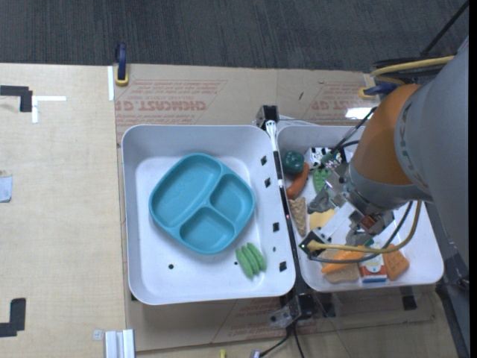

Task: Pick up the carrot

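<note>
Roughly centred over the right bin [428,271], with the end effector [356,226] low among the clutter under the orange-banded arm [406,144]. Could not tell whether apart or together, hidden as it was beneath the wrist and cables. Placed what looked to be the carrot [299,183] against that bin's left wall, slanted, its upper end just beside a dark green ball [294,159], and near the end effector but apart from it. Left little open room there: packed close along the near rim with a bright orange piece [344,256], a tan slice [340,274] and an orange block [396,264]. Offered far more room in the left bin [138,222], with bare white floor all round a teal divided plate [201,203] and a green pea pod [251,259] near the front right corner. Rested both bins on brown cardboard [171,95] over a pale wooden surface [59,200], clipped at the far edge by a blue clamp [120,54]. Ended beyond that in dark carpet [223,13].
</note>
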